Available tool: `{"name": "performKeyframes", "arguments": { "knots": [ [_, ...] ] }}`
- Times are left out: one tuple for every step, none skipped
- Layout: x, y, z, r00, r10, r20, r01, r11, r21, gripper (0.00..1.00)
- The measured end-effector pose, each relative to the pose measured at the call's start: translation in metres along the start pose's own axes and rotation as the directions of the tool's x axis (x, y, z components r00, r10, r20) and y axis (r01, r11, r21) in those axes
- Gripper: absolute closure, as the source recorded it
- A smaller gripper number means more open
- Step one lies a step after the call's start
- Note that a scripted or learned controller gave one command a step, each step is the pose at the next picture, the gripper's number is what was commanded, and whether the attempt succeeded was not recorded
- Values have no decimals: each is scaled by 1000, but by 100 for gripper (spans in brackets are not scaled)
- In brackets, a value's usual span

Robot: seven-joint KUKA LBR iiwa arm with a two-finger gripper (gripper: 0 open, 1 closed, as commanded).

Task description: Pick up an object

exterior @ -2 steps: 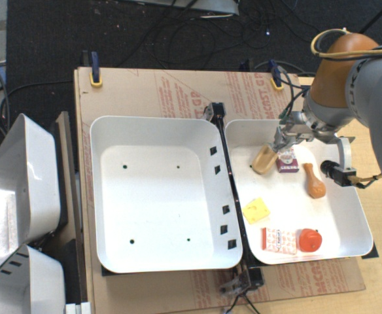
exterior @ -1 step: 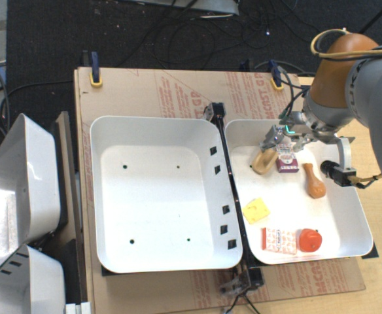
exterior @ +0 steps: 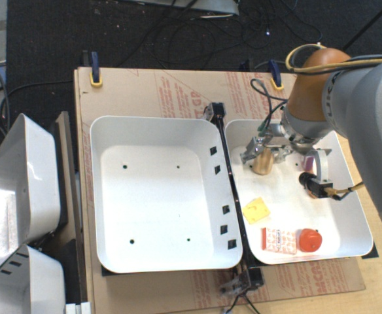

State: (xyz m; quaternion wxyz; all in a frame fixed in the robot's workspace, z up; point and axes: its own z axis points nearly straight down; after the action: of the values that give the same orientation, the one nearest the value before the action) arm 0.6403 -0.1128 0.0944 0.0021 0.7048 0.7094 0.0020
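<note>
My arm [exterior: 335,103] reaches in over the right bin [exterior: 354,231] on the bench [exterior: 152,93]; the left bin [exterior: 158,188] sits beside it. My tool [exterior: 264,154] hangs low in the right bin's far part, at a tan object [exterior: 263,165]; whether it is spread or pinching, I cannot tell. Nearer lie a red-and-white packet [exterior: 279,239], a red ball [exterior: 310,240] touching it, and a yellow piece [exterior: 256,209].

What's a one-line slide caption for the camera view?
KUKA arm's gripper low in the right bin at a tan object; yellow piece and red object nearby.
</note>
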Motion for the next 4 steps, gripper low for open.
{"name": "performKeyframes", "arguments": {
  "knots": [
    [3, 9, 1, 1000, 3, 1, -3, 1000, 3, 0],
    [3, 10, 1, 1000, 3, 1, -3, 1000, 3, 0],
    [6, 0, 2, 1000, 7, 0, -7, 1000, 7, 0],
    [6, 1, -9, 1000, 7, 1, -7, 1000, 4, 100]
  ]
}}
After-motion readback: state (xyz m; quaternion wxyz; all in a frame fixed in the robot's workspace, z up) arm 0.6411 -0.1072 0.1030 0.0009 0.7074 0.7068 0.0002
